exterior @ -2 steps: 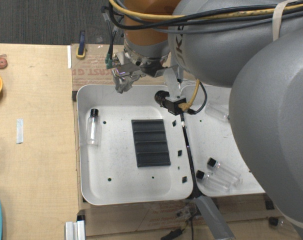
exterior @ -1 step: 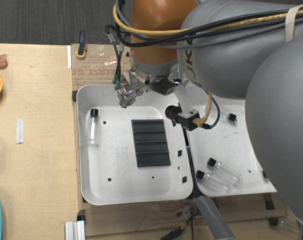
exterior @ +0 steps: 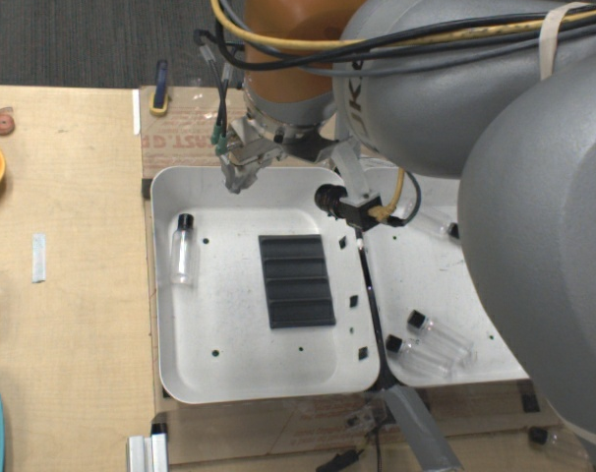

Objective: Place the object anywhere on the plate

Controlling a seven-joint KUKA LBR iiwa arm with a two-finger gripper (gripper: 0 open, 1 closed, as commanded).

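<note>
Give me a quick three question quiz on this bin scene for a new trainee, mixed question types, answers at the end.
1. True or false: the black ribbed plate lies in the left bin.
2. The clear vial with a black cap lies: A) on the plate, B) left of the plate, C) in the right bin.
3. Fill in: the gripper hovers near the left bin's ____ edge.

Key: 1 true; 2 B; 3 far.

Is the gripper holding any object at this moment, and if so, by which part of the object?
Nothing is seen between the fingers of the two-finger gripper. The clear plastic vial with a black cap lies apart, on the left bin's floor.
</note>
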